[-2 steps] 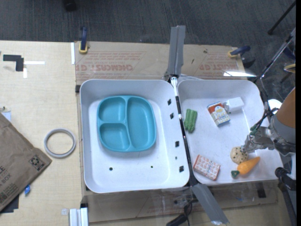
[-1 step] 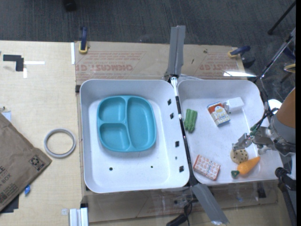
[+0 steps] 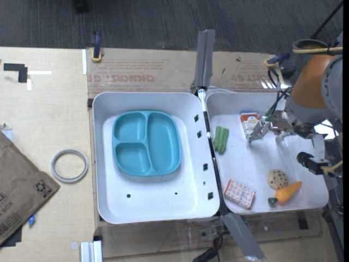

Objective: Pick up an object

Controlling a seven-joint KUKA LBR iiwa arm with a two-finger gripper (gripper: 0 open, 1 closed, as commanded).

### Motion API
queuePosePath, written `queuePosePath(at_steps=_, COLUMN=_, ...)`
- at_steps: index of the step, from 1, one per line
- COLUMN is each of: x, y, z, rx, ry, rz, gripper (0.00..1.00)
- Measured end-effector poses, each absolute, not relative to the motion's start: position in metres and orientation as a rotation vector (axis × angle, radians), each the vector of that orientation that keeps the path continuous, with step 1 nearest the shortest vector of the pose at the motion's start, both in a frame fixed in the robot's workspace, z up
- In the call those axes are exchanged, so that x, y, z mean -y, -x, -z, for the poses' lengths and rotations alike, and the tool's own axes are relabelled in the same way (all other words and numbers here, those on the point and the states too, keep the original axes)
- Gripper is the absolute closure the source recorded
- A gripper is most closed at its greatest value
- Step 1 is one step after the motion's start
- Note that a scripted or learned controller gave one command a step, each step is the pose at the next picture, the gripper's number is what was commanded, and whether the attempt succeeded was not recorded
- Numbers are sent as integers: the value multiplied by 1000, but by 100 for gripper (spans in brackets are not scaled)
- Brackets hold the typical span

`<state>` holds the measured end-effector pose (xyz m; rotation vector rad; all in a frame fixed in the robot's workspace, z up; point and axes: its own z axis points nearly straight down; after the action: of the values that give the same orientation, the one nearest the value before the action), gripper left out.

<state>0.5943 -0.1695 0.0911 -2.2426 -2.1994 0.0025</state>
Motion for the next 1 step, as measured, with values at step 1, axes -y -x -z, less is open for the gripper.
queuePosePath(at_steps=1, x=181, y=-641, z=-162, rx=2387, ry=2047, rz=-1, gripper=0)
